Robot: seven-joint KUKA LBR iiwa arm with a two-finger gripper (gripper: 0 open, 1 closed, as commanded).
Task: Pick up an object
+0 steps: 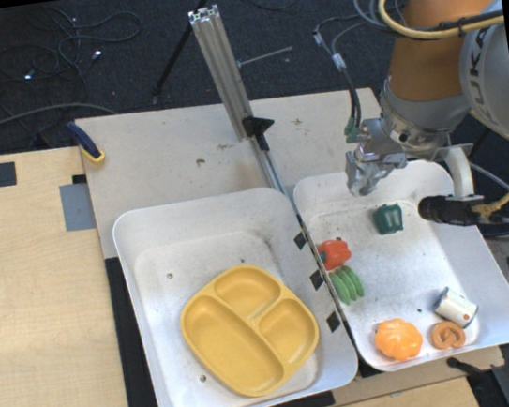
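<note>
Camera view: the arm (443, 37) is cut off at the right edge. Its gripper (365, 181) hangs over the far rim of the right bin (483, 306); the jaw state cannot be determined. Nothing is visible between the fingers. In this bin lie a green cup (388, 218), red piece (335, 252), green ridged piece (346, 284), orange fruit (398, 338), pretzel (448, 336) and white cylinder (456, 307). The left bin (152, 279) holds a yellow divided tray (248, 328).

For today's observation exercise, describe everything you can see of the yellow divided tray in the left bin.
The yellow divided tray looks like smooth moulded plastic, rounded at the corners, with three compartments: one long one along its lower left side and two smaller ones along its upper right. It lies flat, right side up, turned at a slant, on the floor of the left bin, toward the bin's near right. Nothing lies in it.
</note>
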